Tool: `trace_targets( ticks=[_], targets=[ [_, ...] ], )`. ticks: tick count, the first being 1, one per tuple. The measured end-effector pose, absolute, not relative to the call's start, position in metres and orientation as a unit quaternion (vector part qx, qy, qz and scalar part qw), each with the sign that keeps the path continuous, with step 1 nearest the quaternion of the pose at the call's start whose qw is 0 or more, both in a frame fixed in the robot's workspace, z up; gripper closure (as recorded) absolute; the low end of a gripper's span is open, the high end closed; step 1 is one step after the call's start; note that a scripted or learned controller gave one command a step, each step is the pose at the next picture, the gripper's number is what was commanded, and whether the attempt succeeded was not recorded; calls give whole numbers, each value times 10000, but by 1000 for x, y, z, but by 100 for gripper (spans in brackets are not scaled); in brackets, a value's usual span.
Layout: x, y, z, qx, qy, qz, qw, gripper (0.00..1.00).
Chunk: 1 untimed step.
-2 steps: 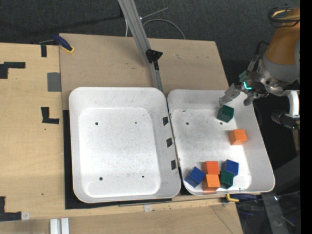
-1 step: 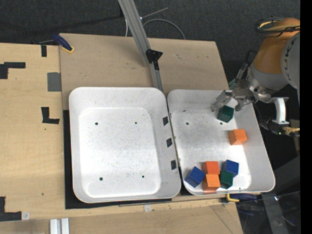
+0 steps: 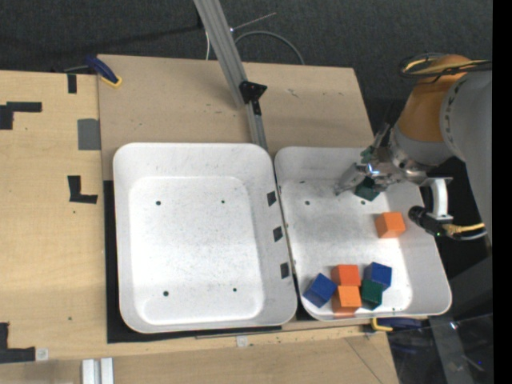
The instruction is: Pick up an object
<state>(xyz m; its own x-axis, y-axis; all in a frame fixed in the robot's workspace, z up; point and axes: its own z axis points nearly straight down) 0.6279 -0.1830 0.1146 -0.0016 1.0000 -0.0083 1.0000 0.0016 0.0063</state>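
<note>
My gripper (image 3: 366, 179) hangs over the back of the right bin (image 3: 320, 214), reaching in from the right. A small dark green block (image 3: 368, 190) lies right at its tip, partly covered by it; whether the block is held or resting on the bin floor is unclear. An orange block (image 3: 390, 224) lies alone just to the front right of the gripper. A cluster sits at the bin's front edge: a blue block (image 3: 321, 289), two orange blocks (image 3: 347, 274) (image 3: 348, 297), another blue block (image 3: 380, 274) and a green block (image 3: 371, 294).
The left bin (image 3: 192, 230) stands beside the right one, their rims touching. A slanted metal post (image 3: 228, 50) rises behind the bins. The bench's right edge runs close to the right bin.
</note>
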Motion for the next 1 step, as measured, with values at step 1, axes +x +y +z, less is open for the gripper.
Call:
trace_targets(
  ticks=[1],
  targets=[
    [632,-184,115,7066,7076,30,83,0]
  ],
)
